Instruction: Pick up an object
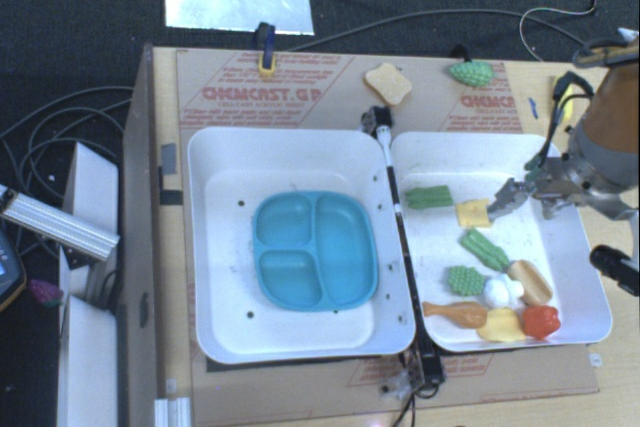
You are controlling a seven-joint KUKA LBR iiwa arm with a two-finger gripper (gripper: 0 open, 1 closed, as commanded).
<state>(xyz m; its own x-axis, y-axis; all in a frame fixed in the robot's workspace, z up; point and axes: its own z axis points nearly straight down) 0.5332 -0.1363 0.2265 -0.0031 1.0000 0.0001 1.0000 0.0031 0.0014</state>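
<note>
Looks like the approach step: gripper (505, 198) hangs over the right bin (598, 310), can't tell its state. Yellow block (472, 212) sits just left-below it, so next move is lining up and dropping.

Glossy blue plastic tray (315, 250) in a smooth white bin (215, 175).

Right white bin (570, 245) contents: flat green rectangular piece (428, 198) at far left; pale yellow square block (472, 213) beside it; elongated green pod-like toy (485, 250) laid diagonally mid-bin. Clustered along the near edge: knobbly green toy (464, 280), white egg-shaped piece (497, 293), tan bun-like roll (530, 282), orange-brown drumstick (457, 313), yellow lump (504, 326), red tomato-like piece (541, 321).
</note>
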